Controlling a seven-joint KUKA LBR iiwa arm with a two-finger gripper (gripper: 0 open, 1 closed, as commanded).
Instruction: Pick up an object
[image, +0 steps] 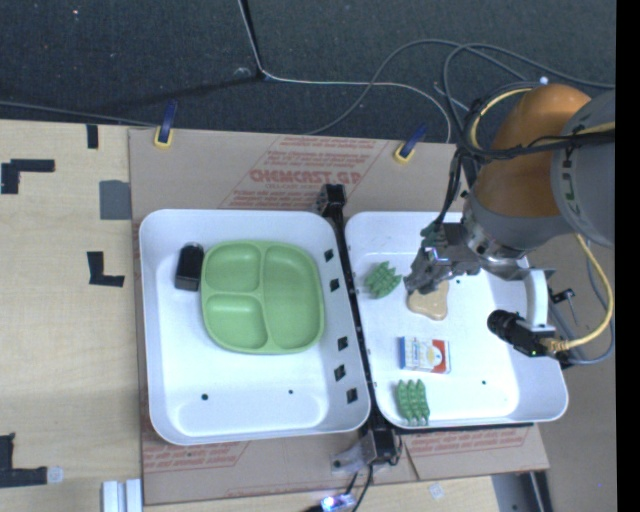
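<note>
Four objects lying in right bin (520, 400). Nearest: green ridged block (412, 399), then small printed card (423, 354). Farther in: tan flat piece (430, 305), with hand (432, 272) hovering at its far edge; green leafy piece (381, 280) just beside. Fingers possibly parted, cannot tell from this slant. Judging tan piece as target: centring over it, descending squarely, avoiding leafy neighbour. Left bin (160, 330) holding green divided plate (264, 297), black block (189, 267).
</note>
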